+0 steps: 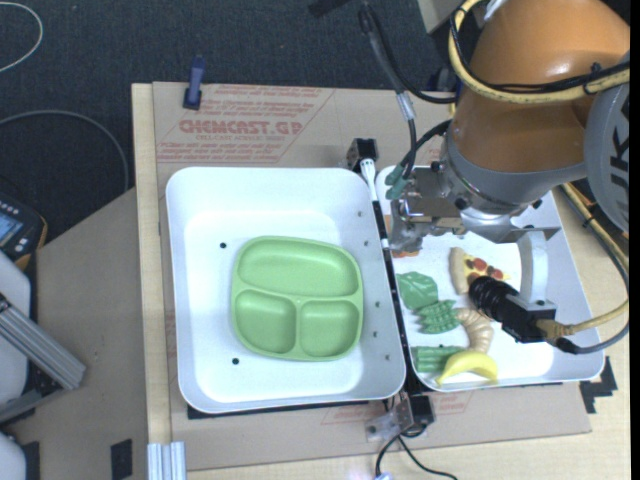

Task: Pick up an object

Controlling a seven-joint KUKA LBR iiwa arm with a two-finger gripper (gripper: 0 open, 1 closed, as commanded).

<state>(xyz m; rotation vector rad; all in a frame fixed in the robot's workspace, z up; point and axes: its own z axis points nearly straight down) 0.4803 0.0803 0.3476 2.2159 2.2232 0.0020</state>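
Note:
The right bin (575,268) holds several toy foods. Near its left wall lies a green leafy piece (418,290), with a ridged green piece (437,316) and a third green piece (432,356) nearer the front. A yellow banana (470,368) rests at the front edge, and a beige curved piece (478,330) lies just behind it. A pale pizza slice with red dots (466,266) lies mid-bin. My gripper (405,230) hangs over the bin's back-left corner, close to the wall between the bins and just behind the leafy piece. I see nothing held in it.
The left bin (200,218) holds a green divided plate (297,297). The arm's big orange and grey body (530,88) covers the back of the right bin. A brown board (250,118) lies under both bins.

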